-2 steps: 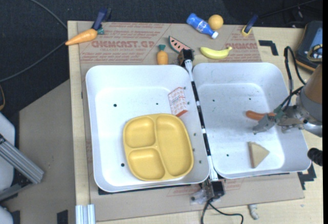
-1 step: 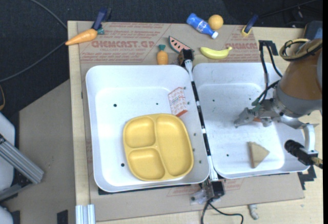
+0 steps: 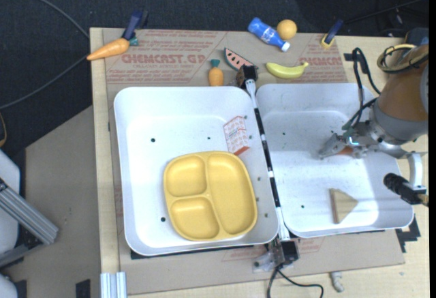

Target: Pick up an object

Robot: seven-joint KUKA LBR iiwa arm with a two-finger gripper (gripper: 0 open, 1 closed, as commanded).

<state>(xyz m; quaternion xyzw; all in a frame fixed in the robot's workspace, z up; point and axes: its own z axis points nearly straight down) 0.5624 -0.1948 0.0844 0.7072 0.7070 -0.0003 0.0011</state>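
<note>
Tan wedge (image 3: 343,204) below tool (image 3: 335,147) (apart)

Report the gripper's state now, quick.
Gripper: low in the right bin, nothing seen in its grasp; open or shut cannot be told. The wooden wedge lies apart from it.

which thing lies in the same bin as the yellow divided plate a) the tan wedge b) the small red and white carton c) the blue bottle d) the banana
b: the small red and white carton lies in the left bin just above the yellow divided plate, while the tan wedge sits in the right bin, and the banana and blue bottle lie on the bench behind the bins.
</note>
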